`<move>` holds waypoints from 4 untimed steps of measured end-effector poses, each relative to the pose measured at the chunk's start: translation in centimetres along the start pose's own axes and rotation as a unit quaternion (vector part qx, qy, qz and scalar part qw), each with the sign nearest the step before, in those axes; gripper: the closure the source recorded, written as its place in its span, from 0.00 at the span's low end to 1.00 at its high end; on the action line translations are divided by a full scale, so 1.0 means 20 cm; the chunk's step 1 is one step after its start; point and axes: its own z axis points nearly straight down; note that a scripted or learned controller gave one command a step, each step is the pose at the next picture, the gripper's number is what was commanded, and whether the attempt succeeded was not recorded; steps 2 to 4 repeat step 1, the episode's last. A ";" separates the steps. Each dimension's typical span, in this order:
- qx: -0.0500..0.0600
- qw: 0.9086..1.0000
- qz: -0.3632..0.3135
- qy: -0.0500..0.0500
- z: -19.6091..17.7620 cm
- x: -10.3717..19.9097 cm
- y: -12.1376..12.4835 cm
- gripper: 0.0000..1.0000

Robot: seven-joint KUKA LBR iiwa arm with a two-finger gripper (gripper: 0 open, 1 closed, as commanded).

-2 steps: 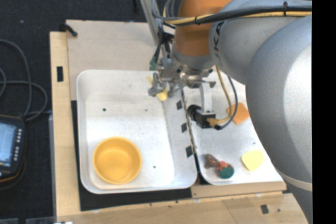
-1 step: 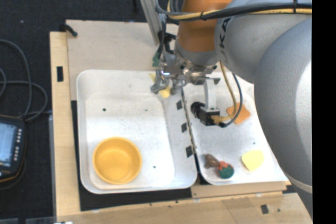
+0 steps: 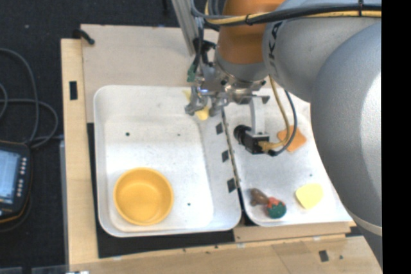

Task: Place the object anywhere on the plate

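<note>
Gripping, apparently, yellow object (image 3: 202, 114): tool (image 3: 198, 107).

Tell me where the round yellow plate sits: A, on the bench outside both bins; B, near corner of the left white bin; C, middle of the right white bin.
B: the round yellow plate lies in the left white bin, at its near left corner.

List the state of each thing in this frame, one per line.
tool: over left bin's far right corner, a small yellow object at its tip
yellow plate: upright, nothing on it
yellow wedge: lying in right bin
orange piece: right bin, partly hidden
</note>
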 end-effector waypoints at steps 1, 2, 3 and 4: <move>0.000 1.000 0.000 0.000 0.00 0.00 0.00 0.00; 0.000 1.000 0.000 0.000 0.00 0.00 0.00 0.00; 0.000 1.000 0.000 0.000 0.00 0.00 0.00 0.00; 0.000 1.000 0.000 0.000 0.00 0.00 0.00 0.00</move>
